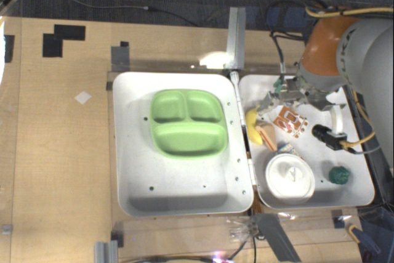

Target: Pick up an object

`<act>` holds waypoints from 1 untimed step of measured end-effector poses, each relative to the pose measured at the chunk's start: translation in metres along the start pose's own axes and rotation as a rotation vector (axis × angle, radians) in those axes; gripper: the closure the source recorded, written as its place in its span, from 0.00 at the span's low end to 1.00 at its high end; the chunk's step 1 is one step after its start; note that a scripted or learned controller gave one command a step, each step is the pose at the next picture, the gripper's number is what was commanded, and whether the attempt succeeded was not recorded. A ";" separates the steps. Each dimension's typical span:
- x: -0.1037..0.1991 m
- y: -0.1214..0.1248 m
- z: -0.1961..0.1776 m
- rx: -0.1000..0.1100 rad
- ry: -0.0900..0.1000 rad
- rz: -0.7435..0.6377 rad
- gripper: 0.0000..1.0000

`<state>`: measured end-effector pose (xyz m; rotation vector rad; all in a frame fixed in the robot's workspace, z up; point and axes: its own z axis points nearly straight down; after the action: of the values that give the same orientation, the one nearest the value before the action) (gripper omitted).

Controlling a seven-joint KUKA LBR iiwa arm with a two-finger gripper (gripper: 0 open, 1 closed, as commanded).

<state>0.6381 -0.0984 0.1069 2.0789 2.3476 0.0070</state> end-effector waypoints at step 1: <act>0.002 -0.032 0.013 -0.014 -0.005 0.029 0.00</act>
<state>0.6062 -0.1007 0.0934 2.1044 2.3077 0.0184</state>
